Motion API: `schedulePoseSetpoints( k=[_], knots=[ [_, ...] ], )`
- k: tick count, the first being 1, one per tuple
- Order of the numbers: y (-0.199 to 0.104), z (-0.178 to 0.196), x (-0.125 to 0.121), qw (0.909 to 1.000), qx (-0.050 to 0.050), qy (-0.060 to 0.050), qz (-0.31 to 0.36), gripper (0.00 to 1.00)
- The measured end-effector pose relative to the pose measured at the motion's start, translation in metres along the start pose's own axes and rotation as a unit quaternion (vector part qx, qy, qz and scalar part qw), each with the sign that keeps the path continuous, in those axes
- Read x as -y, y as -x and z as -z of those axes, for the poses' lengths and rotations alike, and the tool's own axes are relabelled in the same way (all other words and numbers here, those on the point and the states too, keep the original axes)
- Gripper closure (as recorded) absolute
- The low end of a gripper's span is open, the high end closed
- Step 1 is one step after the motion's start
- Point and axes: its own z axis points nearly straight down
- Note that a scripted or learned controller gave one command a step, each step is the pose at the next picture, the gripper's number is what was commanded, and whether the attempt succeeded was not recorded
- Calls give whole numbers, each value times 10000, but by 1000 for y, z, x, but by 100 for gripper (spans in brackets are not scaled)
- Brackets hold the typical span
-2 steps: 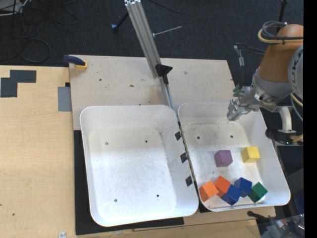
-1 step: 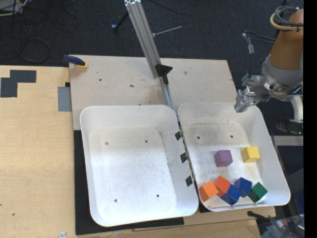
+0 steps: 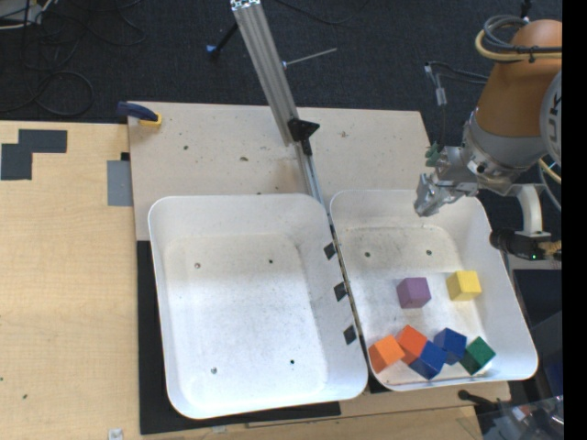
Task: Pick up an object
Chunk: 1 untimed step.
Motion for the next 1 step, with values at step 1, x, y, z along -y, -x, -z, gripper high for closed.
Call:
schedulePoseSetpoints(
  k=[1],
  knots=[
    [-56,-11,21,10000,-7,-13,1,100]
  ],
)
